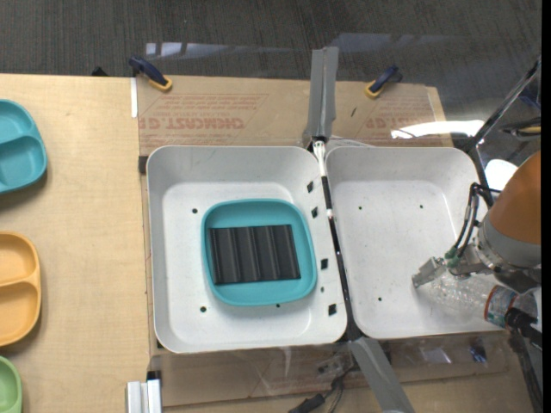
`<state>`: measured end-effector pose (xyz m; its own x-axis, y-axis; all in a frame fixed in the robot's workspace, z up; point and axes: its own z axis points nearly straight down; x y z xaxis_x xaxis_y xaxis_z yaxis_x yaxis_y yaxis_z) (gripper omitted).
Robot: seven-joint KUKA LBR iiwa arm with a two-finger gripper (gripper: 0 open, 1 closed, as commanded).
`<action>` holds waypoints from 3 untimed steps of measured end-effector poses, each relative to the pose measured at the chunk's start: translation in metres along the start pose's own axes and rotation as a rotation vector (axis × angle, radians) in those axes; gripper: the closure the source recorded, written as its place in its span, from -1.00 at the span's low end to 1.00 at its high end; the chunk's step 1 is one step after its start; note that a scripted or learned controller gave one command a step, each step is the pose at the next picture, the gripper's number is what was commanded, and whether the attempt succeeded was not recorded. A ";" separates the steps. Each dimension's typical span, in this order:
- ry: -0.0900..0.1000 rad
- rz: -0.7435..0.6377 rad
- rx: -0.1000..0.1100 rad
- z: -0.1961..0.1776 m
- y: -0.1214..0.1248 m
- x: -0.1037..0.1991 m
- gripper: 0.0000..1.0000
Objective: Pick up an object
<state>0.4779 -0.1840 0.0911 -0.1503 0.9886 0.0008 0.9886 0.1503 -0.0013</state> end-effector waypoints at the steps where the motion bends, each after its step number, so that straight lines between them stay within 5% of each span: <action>1: 0.011 0.156 0.000 0.000 -0.003 -0.030 -1.00; 2: 0.005 0.105 0.002 0.000 -0.004 -0.028 -1.00; 3: 0.000 0.106 0.001 -0.008 -0.004 -0.030 1.00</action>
